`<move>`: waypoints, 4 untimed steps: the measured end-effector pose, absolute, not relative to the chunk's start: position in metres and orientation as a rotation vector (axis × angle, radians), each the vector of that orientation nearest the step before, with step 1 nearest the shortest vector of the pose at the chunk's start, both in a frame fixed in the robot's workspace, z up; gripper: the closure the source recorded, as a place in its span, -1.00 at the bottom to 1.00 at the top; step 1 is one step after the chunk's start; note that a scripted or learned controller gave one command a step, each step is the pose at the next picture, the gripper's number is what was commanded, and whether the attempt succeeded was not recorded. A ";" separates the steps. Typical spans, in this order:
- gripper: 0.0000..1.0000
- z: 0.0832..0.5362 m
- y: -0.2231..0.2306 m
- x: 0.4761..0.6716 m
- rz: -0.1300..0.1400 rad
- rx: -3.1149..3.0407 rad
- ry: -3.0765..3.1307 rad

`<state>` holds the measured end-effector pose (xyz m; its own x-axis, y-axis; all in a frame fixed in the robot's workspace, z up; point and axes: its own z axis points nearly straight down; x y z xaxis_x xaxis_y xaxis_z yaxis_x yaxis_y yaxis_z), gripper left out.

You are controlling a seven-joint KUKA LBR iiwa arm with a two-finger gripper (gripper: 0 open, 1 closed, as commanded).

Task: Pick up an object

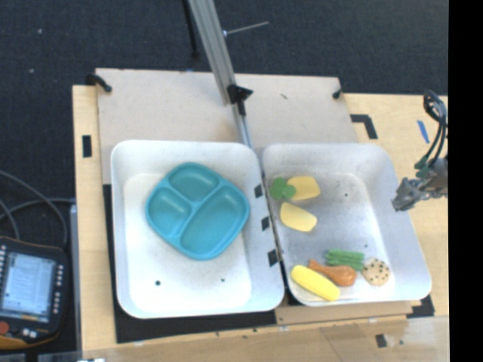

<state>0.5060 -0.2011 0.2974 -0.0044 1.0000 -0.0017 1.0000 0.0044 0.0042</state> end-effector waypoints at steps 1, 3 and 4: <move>1.00 0.282 -0.159 0.531 0.000 2.215 2.228; 1.00 0.270 -0.062 0.574 0.002 2.213 2.229; 1.00 0.263 -0.008 0.585 0.002 2.213 2.228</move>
